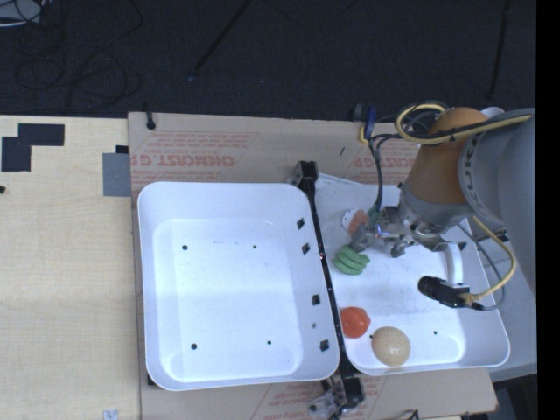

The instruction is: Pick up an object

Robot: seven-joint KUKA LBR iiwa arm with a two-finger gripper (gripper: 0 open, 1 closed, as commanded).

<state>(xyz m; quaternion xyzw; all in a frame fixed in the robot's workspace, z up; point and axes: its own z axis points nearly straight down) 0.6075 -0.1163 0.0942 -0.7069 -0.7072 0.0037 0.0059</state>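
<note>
The right bin [486, 339] holds a green ribbed object [352, 260], a red ball [354, 322], a tan ball [390, 345] and a small orange-and-white object [354, 221] near its far left corner. My gripper [383, 234] hangs low over the bin's far part, just right of the green object and the orange-and-white one. Nothing shows between it and the bin floor that I can make out. The grey arm with its orange band [446, 160] reaches in from the right.
The left bin [157, 234] lies beside the right one, with a black divider [319, 261] between them. A black cable end [442, 291] dangles over the right bin's middle. Cardboard lies under both bins.
</note>
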